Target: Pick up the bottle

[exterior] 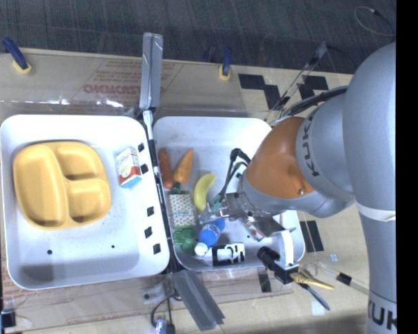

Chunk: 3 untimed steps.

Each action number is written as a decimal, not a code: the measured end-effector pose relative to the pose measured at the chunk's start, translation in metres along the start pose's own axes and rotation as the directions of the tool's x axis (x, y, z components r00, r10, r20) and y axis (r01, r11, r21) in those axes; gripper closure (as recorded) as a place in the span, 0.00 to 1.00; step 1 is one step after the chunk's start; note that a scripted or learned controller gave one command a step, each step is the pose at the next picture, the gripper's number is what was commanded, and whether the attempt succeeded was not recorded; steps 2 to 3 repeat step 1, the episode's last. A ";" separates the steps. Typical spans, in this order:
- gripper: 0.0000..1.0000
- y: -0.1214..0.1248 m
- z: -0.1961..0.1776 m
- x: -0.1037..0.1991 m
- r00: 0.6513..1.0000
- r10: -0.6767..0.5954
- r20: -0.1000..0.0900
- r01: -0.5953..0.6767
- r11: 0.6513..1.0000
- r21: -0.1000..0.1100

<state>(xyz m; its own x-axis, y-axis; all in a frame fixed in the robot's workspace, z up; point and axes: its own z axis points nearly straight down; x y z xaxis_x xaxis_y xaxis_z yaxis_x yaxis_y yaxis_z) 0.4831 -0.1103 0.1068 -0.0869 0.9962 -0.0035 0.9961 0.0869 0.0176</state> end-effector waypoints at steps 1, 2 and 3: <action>1.00 0.000 -0.114 0.052 0.991 0.130 -0.003 -0.130 0.991 0.020; 1.00 0.000 -0.114 0.052 0.991 0.130 -0.003 -0.130 0.991 0.020; 1.00 0.000 -0.114 0.052 0.991 0.130 -0.003 -0.130 0.991 0.020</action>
